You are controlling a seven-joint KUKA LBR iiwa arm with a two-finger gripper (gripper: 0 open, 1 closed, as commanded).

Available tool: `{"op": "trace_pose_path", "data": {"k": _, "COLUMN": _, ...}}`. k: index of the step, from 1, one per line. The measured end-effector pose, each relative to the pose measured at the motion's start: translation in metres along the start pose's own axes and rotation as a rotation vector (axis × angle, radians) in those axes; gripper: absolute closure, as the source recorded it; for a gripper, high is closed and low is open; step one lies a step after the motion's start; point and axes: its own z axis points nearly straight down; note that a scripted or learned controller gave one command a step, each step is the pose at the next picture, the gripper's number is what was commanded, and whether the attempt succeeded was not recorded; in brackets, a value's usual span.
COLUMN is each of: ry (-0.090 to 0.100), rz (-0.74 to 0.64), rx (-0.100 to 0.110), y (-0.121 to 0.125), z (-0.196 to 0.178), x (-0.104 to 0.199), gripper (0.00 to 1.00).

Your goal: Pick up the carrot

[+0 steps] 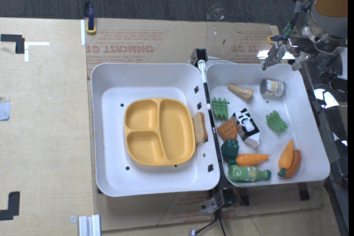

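Two orange carrots sit in the right bin (310, 113): one (251, 159) lies near the front wall, another (286, 155) leans in the corner. The hand (283, 54) hovers over the back rim (can't tell its state), carrying nothing.

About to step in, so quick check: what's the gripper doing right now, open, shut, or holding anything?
Gripper: above the right bin's far edge, nothing between its fingers; open or shut cannot be told. A carrot lies in the bin.
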Motion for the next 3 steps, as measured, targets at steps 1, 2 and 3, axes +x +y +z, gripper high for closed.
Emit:
{"op": "trace_pose_path", "data": {"k": 1, "ry": -0.002, "rz": -0.054, "rx": -0.004, "y": 0.0, "z": -0.247, "x": -0.052, "gripper": 0.0}}
{"op": "trace_pose_path", "data": {"k": 2, "ry": 0.0, "rz": -0.057, "rx": -0.001, "y": -0.043, "z": -0.034, "x": -0.079, "gripper": 0.0}}
{"op": "trace_pose_path", "data": {"k": 3, "ry": 0.001, "rz": -0.414, "rx": -0.003, "y": -0.096, "z": 0.088, "x": -0.078, "gripper": 0.0}}
